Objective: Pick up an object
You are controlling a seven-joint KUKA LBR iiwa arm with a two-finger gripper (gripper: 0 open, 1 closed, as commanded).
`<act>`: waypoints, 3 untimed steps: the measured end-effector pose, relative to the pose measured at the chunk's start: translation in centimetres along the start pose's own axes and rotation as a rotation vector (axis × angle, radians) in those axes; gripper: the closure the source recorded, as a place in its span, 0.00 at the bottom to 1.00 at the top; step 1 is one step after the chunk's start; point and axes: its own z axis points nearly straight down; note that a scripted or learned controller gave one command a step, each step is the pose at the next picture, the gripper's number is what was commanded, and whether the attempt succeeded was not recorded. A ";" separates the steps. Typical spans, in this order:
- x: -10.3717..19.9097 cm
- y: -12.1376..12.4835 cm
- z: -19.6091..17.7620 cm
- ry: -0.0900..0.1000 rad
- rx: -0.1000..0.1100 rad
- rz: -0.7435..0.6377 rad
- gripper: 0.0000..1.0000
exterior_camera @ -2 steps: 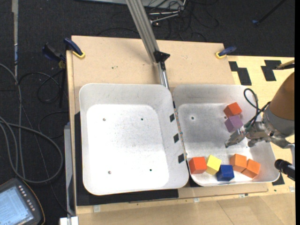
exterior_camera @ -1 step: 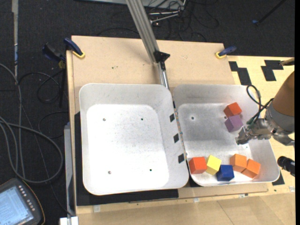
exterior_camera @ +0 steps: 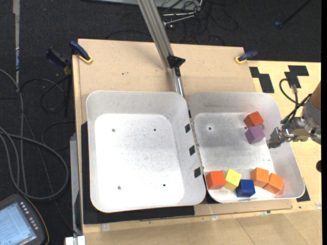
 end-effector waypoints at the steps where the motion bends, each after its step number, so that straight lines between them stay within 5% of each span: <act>1: 0.0 0.2 -2.1 0.001 0.002 0.000 1.00; 3: 11.4 3.4 -3.3 0.004 0.004 -0.006 1.00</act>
